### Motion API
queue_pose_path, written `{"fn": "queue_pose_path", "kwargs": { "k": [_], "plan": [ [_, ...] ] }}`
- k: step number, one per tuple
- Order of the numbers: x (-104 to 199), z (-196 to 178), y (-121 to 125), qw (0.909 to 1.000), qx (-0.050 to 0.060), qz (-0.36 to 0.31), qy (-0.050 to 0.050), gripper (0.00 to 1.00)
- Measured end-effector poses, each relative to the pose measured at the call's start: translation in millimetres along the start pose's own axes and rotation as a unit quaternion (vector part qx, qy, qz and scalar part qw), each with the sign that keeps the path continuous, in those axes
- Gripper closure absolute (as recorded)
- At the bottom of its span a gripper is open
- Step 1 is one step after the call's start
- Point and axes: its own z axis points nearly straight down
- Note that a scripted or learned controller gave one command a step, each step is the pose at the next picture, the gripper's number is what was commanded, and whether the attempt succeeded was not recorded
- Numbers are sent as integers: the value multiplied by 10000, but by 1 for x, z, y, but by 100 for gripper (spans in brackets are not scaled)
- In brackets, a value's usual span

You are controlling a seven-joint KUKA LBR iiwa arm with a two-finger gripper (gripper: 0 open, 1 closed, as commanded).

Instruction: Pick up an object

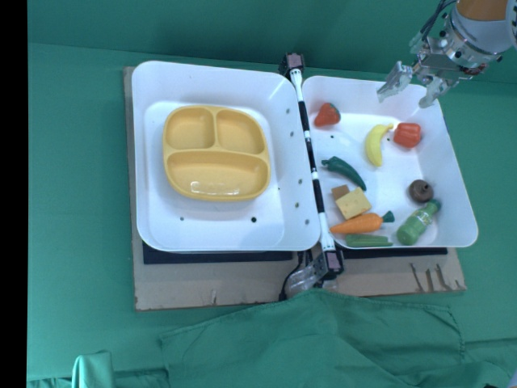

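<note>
Hanging over the far edge of the right bin, the gripper has its jaws spread wide, and nothing sits between them. It is up in the air, not touching any toy.

The nearest things to pick are the banana and the red pepper. They lie just beside each other in the far part of the right bin, a little below the gripper.

The banana looks like a small plastic toy. It is likely light and hard, and its smooth skin may be a bit slippery. It is long and bent, so the best place to hold it is probably across the thin middle, with one jaw on each long side. Grabbing it by the ends could make it spin away.

The banana is bright yellow with a curved shape, and it points up and down in the bin. The red pepper is round and shiny.

Other toys lie in the same bin: a strawberry, a green chili, a carrot and a green bottle. The left bin holds a yellow plate.
</note>
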Motion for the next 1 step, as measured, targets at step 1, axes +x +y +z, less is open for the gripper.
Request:
{"fn": "queue_pose_path", "kwargs": {
  "k": [1],
  "plan": [
    [0, 0, 0, 10000, 0, 0, 0, 0]
  ]
}}
